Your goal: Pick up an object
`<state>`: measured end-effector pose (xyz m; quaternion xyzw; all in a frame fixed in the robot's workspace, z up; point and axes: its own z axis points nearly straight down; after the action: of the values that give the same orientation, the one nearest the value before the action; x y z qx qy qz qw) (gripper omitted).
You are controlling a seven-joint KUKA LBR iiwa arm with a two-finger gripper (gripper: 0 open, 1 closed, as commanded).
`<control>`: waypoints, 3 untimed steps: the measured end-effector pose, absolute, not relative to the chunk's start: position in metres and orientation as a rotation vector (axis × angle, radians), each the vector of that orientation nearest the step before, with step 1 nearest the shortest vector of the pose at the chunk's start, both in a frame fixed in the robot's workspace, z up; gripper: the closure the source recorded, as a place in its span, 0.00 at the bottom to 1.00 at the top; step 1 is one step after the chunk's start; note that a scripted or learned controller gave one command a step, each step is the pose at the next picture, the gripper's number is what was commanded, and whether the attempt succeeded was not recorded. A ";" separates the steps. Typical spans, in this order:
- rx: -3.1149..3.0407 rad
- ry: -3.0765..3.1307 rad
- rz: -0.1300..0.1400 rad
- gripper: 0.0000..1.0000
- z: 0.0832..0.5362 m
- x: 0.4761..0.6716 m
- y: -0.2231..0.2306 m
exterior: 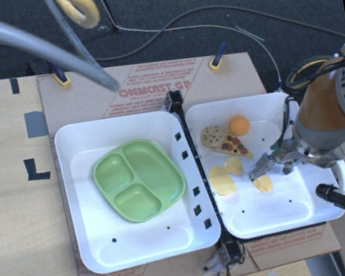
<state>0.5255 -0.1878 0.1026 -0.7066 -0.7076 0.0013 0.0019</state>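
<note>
Arm (325,108) comes in from the right, over the right bin (284,220). Pincer (261,168) sits low in that bin, pointing left; can't tell if it's open or shut, nothing seen in its grip. Small yellow piece (263,184) lies just below the pincer tip, v. close. Another yellow piece (233,166) just left of the tip, w/ a larger pale yellow lump (221,181) further left. Pizza slice (224,142) is up and left of pincer; orange ball (239,125) above it. Green divided plate (139,179) is well left, in the left bin (92,246).
</note>
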 end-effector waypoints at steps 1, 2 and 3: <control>-2.217 -2.221 0.002 1.00 0.114 0.526 -0.188; -2.223 -2.224 -0.002 1.00 0.174 0.519 -0.188; -2.224 -2.225 -0.002 1.00 0.229 0.521 -0.199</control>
<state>0.5206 -0.1988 0.2295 -0.7069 -0.7073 -0.0007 -0.0023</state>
